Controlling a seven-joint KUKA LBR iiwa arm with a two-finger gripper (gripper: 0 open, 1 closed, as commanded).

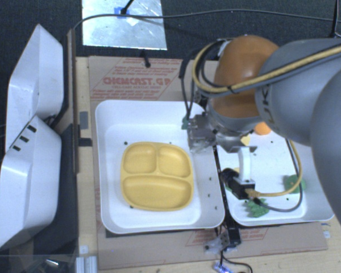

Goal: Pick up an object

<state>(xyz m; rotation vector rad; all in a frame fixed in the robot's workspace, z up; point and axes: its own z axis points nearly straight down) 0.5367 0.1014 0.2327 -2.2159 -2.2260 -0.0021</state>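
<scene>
**A:** What lies furthest left?

**B:** The left bin (pixel 111 124) holds a yellow divided plate (pixel 157 175). It lies flat around the bin's middle, with its three compartments facing up.

**A:** And where is the hand from there?

**B:** The hand (pixel 200 134) is low over the left bin's right side, near the wall it shares with the right bin (pixel 273 164). It is just beside the plate's far right corner. I cannot tell whether it touches the plate.

**A:** Spread or pressed together?

**B:** I cannot tell; the wrist above it covers that part.

**A:** What is further right?

**B:** A green toy (pixel 256 209) lies by the right bin's near wall, and a second green piece (pixel 292 182) is beyond it. Both are well apart from the hand. An orange object (pixel 262 128) peeks out from under the grey arm (pixel 307 84) at the bin's far side.
</scene>
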